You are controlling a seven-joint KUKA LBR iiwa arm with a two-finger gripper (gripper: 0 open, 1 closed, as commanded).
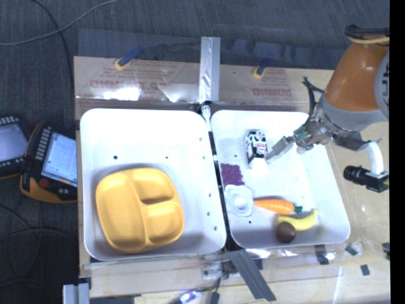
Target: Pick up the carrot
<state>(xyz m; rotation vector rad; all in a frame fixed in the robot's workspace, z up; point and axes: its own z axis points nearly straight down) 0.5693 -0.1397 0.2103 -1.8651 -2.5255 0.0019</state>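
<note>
The carrot [274, 204] lay near the front of the right bin [323, 170], between a white cup [240, 201] and a banana [302, 221], well apart from the hand [273, 152], which hovered beside a black-and-white carton [256, 144]; whether it was released or clenched, I cannot tell.

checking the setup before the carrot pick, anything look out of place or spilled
Nothing stands out. The carrot lies flat in the right bin beside the banana, and the yellow tray sits whole in the left bin.
</note>
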